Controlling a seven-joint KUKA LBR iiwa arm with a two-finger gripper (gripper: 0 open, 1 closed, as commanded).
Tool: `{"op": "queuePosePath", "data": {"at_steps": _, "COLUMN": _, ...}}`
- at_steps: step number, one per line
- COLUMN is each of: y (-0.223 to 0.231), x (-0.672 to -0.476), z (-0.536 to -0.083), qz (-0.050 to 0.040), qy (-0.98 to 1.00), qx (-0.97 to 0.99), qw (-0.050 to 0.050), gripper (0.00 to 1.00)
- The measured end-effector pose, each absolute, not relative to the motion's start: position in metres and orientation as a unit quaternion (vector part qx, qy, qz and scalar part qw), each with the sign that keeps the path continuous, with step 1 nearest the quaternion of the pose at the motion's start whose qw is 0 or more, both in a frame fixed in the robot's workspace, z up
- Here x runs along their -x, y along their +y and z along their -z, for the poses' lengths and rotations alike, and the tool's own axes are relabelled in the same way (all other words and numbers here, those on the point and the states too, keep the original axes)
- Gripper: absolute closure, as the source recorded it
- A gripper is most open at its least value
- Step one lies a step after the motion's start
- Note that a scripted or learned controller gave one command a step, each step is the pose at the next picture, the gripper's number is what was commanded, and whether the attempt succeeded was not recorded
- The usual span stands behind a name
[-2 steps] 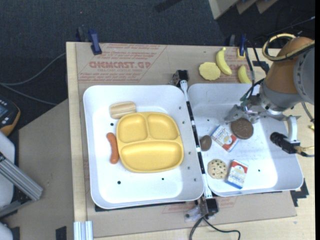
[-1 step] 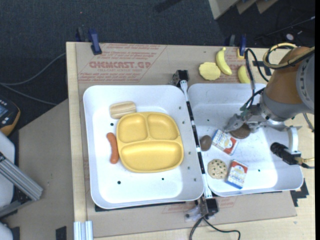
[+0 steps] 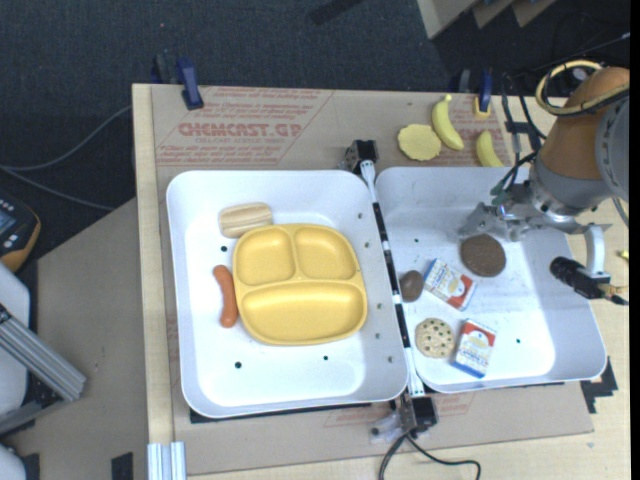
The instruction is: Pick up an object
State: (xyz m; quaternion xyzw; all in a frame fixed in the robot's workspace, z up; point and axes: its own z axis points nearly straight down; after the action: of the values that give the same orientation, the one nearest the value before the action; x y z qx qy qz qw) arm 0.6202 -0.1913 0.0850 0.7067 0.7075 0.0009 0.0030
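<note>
My gripper (image 3: 497, 221) hangs over the back of the right bin (image 3: 560, 363), reaching in from the right. Just in front of it lies a round brown patty (image 3: 484, 256), very close to the gripper tip; contact cannot be made out. Toward the bin's left side lie a small brown lump (image 3: 410, 286), a white and red carton (image 3: 449, 284), a chocolate-chip cookie (image 3: 433, 337) and a second small carton (image 3: 474, 348).
The left bin (image 3: 200, 368) holds a yellow divided plate (image 3: 298, 283), an orange sausage (image 3: 226, 296) and a tan bread piece (image 3: 246, 218). Behind the right bin, on the bench, lie two bananas (image 3: 449, 124) (image 3: 487, 149) and a yellow disc (image 3: 420, 142).
</note>
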Motion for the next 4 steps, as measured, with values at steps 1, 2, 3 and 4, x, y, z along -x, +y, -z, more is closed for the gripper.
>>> {"op": "queuePosePath", "data": {"at_steps": 1, "y": -0.142, "x": -0.575, "z": -0.084, "qz": 0.0006, "qy": 0.708, "qx": -0.706, "qw": -0.003, "gripper": 0.00}}
{"op": "queuePosePath", "data": {"at_steps": 2, "y": -0.178, "x": -0.604, "z": -0.085, "qz": -0.0006, "qy": 0.707, "qx": -0.707, "qw": 0.002, "gripper": 0.00}}
{"op": "queuePosePath", "data": {"at_steps": 3, "y": -0.177, "x": -0.604, "z": -0.096, "qz": -0.0010, "qy": 0.707, "qx": -0.707, "qw": 0.003, "gripper": 1.00}}
{"op": "queuePosePath", "data": {"at_steps": 4, "y": -0.145, "x": -0.646, "z": -0.085, "qz": 0.0019, "qy": 0.709, "qx": -0.705, "qw": -0.001, "gripper": 1.00}}
